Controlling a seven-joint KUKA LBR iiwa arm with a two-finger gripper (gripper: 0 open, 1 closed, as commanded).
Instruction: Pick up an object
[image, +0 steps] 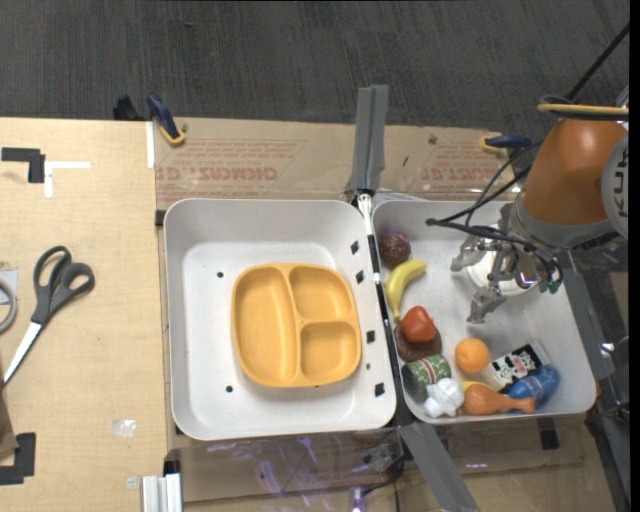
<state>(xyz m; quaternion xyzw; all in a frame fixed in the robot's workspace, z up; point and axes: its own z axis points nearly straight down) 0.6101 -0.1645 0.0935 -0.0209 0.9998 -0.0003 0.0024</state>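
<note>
- Pale wooden surface (90, 400) carries two white bins side by side; scissors (45, 295) lie far left of the right bin (575, 330), and a yellow tray (297, 325) sits in the left bin (190, 300).
- End effector (497, 283) hangs over the right bin's upper middle, above bare floor; whether it is spread or pressed together I cannot tell.
- Toys crowd the right bin's left and near sides: banana (402, 282) by the left wall, orange (472, 354) just below the end effector.
- Orange is the nearest candidate, apart from its neighbours, with bare floor around it.
- It looks like a light, stiff, smooth plastic ball, so it may roll or squirt out; grip across its widest middle, straight from above.
</note>
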